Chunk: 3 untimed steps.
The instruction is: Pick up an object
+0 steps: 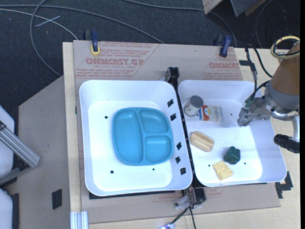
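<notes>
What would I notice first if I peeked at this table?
Probably the big blue divided plate, lying alone in the left bin. Next, the right bin with its little things: a bread roll, a dark green lump and a yellow cheese wedge. The gripper hangs at that bin's right side.

A shallow white plastic bin [90, 128] lies well left of the tool [244, 117], holding a light blue three-compartment plate [142, 135]. Blue clamps [95, 41] grip the far edge of the brown board-covered counter [71, 75], beyond the tool.
</notes>
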Available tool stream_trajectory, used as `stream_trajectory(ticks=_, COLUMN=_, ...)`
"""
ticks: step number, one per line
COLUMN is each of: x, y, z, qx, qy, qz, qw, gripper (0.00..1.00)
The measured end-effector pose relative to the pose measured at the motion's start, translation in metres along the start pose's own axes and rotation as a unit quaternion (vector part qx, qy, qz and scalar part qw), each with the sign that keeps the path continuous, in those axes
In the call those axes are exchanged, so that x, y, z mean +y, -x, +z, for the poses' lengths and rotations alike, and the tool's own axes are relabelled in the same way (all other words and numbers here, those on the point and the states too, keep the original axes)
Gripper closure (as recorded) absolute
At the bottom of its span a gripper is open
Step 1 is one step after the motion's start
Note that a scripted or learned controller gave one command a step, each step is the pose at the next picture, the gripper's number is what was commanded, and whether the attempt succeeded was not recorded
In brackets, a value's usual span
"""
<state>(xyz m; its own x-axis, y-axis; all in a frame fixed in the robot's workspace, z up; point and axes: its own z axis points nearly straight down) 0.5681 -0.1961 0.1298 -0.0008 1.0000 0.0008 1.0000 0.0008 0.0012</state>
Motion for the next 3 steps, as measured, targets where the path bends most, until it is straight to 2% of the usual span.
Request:
stream_trajectory(ticks=1, x=0.002, y=-0.006, z=-0.063, qx=-0.001, qy=0.003, qz=0.000, qw=1.0000, gripper=1.00)
stream_trajectory(ticks=2, x=0.003, y=-0.006, z=-0.082, qx=-0.001, qy=0.001, qz=0.000, qw=1.0000, gripper=1.00)
stream_trajectory(ticks=3, x=-0.007, y=-0.059, z=-0.095, qx=0.001, qy=-0.001, qz=-0.002, qw=1.0000, gripper=1.00)
